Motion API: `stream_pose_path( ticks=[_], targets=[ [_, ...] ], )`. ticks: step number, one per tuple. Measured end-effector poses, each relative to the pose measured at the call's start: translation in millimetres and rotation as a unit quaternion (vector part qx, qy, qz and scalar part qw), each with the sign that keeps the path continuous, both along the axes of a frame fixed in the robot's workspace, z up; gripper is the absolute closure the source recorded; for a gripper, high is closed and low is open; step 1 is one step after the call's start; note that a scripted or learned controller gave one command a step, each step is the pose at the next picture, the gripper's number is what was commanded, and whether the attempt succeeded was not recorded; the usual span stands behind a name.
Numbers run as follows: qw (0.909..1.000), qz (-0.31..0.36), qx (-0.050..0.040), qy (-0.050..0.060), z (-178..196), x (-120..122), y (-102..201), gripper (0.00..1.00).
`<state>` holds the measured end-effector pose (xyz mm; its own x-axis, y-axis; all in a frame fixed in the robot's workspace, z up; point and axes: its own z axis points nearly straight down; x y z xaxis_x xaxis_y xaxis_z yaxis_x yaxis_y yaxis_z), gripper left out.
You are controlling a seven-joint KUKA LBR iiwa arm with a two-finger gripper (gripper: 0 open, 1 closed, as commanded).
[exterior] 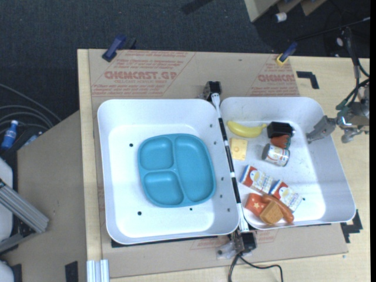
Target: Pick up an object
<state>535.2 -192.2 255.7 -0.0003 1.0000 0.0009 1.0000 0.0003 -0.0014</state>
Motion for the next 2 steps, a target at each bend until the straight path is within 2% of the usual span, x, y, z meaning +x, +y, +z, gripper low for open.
stream_pose_path(
  ticks=[1,2],
  targets=[
    [1.0,0.0,0.0004,0.001,-163.9,42.9,-4.4,0.0],
    [1.0,0.001,-0.0003,-0.001,-170.5,131.8,45.7,0.0]
  ],
)
